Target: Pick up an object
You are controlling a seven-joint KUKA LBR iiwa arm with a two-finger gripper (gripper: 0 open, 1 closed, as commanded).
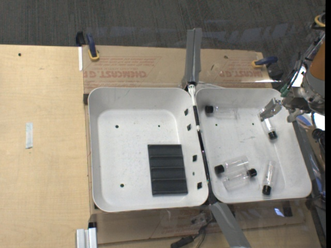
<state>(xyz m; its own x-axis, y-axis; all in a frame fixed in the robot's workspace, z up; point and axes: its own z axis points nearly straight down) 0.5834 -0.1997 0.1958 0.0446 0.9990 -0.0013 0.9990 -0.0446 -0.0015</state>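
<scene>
i have the arm coming in from the right, and the gripper (280, 110) hangs over the upper right part of the right bin (243, 138), its two fingers spread apart with nothing between them, so as far as i can see nothing is picked yet. the candidates all lie in that right bin: a clear vial with a black cap (270, 129) lies just below and beside the gripper's left finger, close enough that i judge it the likely target, though i cannot tell whether the finger touches it. another clear vial (220, 110) lies in the upper left corner of the bin with its black cap toward the divider. lower down, two vials (234, 170) lie side by side near the bin's middle, and one more vial (268, 177) lies nearly upright in the picture by the lower right rim. the left bin (119, 138) holds a dark ribbed tray (167, 169) near its lower right, well apart from the gripper. by my reckoning the task is at its approach stage: the descent, the closing on a vial and the lift all remain.
</scene>
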